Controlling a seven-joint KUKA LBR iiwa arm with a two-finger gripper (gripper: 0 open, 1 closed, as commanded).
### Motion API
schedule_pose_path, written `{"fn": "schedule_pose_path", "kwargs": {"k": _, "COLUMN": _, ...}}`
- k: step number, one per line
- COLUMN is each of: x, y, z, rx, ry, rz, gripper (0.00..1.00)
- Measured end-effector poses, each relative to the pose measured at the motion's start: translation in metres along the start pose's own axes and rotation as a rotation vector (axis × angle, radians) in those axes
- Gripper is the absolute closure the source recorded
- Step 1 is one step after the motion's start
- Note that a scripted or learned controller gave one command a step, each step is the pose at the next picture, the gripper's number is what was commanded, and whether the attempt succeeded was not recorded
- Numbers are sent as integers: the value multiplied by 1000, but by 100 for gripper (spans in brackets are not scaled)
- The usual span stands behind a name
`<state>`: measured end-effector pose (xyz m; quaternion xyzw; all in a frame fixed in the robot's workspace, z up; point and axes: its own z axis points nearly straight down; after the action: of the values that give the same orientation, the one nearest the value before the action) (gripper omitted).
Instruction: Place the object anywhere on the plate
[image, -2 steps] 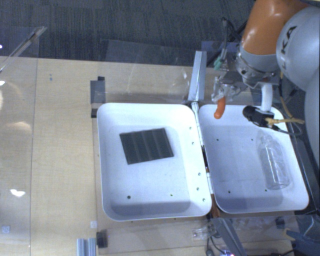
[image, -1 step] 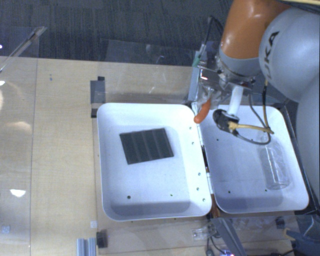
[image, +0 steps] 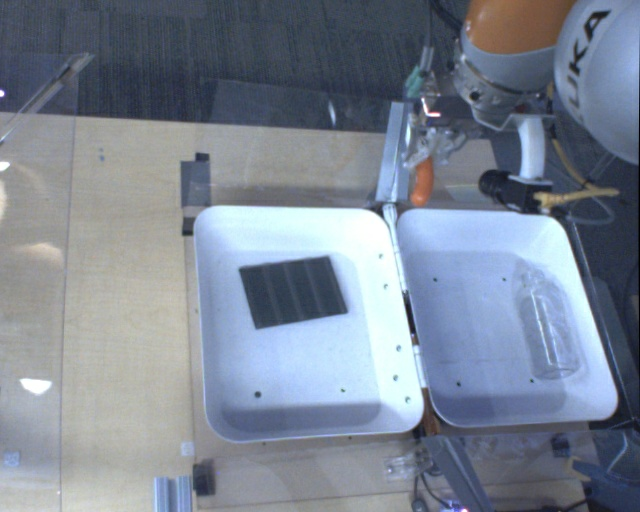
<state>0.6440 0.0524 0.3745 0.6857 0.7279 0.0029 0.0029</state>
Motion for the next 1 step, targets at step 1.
{"fn": "schedule_pose_path", "kwargs": {"k": 1, "x": 40, "y": -18, "z": -7, "rx": 5, "ry": -1, "rz": 375, "gripper": 100}}
